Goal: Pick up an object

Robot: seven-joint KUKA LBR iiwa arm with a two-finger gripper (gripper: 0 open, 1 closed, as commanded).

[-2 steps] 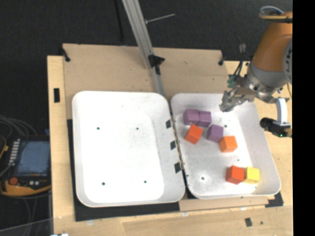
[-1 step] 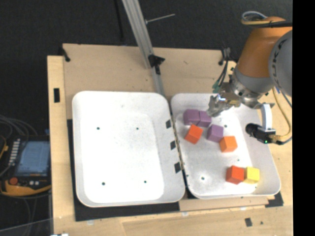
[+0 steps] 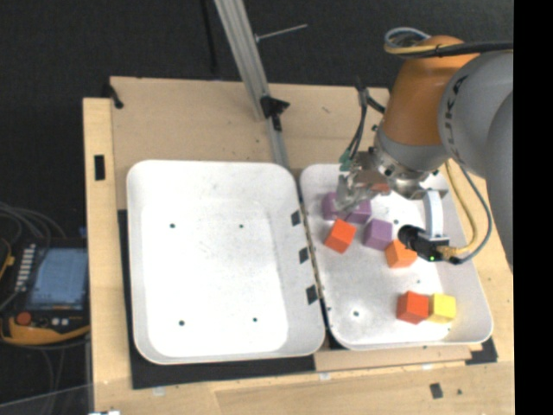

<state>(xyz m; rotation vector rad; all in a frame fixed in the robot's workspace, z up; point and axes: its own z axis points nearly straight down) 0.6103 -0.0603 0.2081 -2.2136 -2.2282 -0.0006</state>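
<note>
My gripper (image 3: 350,195) hangs low over the back left part of the right bin (image 3: 380,335), directly above a purple block (image 3: 337,206) that its fingers partly cover. An orange block (image 3: 340,235) lies just in front of that one, and a second purple block (image 3: 378,233) sits to its right. Another orange block (image 3: 399,254) rests beside a black part of the arm. Near the bin's front right corner stand a red-orange block (image 3: 414,306) and a yellow block (image 3: 443,307), touching each other.
The left bin (image 3: 212,258) lies beside the right one, with black clips (image 3: 304,256) along the seam between them. A slanted metal pole (image 3: 246,59) rises from behind the bins. The wooden bench edge runs along the front.
</note>
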